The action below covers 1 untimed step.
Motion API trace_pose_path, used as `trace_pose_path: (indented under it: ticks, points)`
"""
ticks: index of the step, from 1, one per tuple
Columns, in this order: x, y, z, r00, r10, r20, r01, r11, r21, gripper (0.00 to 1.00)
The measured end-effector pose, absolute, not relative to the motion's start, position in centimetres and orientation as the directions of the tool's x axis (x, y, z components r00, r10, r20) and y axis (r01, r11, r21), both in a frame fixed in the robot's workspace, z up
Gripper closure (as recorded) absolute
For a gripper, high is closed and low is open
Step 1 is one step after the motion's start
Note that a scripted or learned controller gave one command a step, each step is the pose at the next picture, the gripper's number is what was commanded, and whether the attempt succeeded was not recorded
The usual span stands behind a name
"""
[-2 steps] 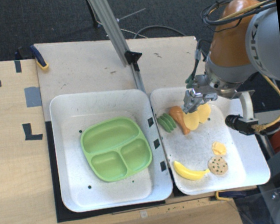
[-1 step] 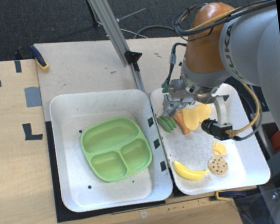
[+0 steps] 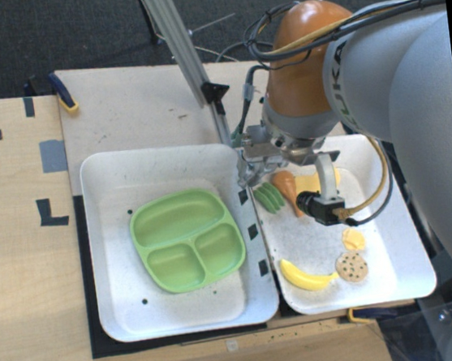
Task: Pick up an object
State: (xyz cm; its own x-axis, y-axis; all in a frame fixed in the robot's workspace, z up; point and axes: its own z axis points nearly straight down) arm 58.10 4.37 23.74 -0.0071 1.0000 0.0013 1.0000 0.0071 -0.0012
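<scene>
A pale wooden bench (image 3: 24, 266) runs along the near edge, marked with a few strips of dark tape, and on it sit two shallow white bins side by side. The left bin (image 3: 109, 231) holds a light green divided plate (image 3: 187, 239) with three compartments, lying flat near the bin's middle. In the right bin (image 3: 400, 268), nearest the front, lie a yellow toy banana (image 3: 305, 275) and a round speckled cookie (image 3: 351, 266), just beside each other, with a small yellow piece (image 3: 353, 239) just behind the cookie. Farther in, near the wall between the bins, lie a green ridged toy (image 3: 268, 196) and an orange carrot-like toy (image 3: 285, 185), touching or nearly so. The grey arm (image 3: 412, 95), with its orange band (image 3: 308, 51), reaches in from the right, and the gripper (image 3: 277, 165) hangs low over those two toys; whether it is open, closed, or gripping anything cannot be told from here. Beyond the bins lie dark carpet (image 3: 44, 30) and a slanted metal post (image 3: 181, 50).
</scene>
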Motion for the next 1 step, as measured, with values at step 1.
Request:
trace_pose_path:
  ticks: [1]
  points:
    - [58.47, 9.19, 22.55, -0.006, 1.0, 0.0, 1.0, 0.006, -0.002, 1.0]
